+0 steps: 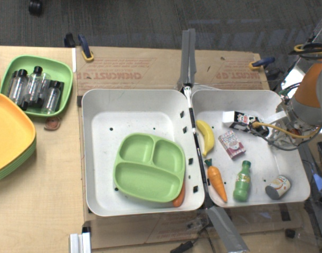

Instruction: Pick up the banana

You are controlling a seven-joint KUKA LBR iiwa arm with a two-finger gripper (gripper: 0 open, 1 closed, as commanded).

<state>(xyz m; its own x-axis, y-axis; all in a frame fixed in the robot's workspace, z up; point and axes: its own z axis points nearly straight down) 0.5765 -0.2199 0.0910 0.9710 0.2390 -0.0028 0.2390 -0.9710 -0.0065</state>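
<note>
Far left on the bench: stack of yellow plates, cut by the frame edge. Behind it, a green tray of vials, well apart from the bins. Left bin: a green plate sits right of centre and toward the near wall. Bare floor runs along the bin's left side and far wall. Something orange pokes out under the plate's near right corner; cannot tell what. Right bin: the banana lies lengthwise along the left wall, close against it, in the far half, with open floor beyond its far tip. A carrot lies near the same wall, just short of the banana's near end. A pink box sits just right of the banana, with a narrow gap between. Nearer the front stands a green bottle. A carton lies toward the far wall, right of the banana. A small can lies on its side in the near right corner. The gripper is over the bin's right side, well apart from the banana, with the arm entering across the right rim. Whether the jaws are released or clenched, cannot tell.
</note>
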